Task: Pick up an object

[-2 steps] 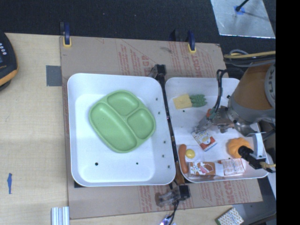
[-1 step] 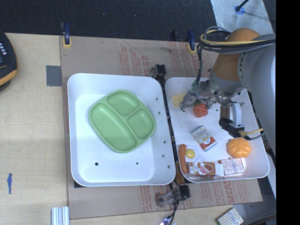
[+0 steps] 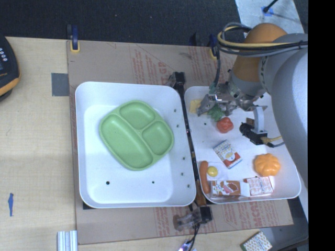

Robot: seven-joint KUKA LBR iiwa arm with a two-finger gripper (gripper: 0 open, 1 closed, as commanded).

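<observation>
Arm's bulk covers the right bin's (image 3: 291, 192) far right corner; gripper (image 3: 215, 104) fingers too cluttered to read.

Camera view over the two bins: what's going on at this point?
The arm reaches in from the right, with its gripper low over the far left corner of the right bin, just beside a small red tomato-like toy. Nothing visibly sits in its grasp. Elsewhere in that bin lie an orange pumpkin-like toy, a small carton and a hot dog toy. The left bin holds a green divided plate.
</observation>
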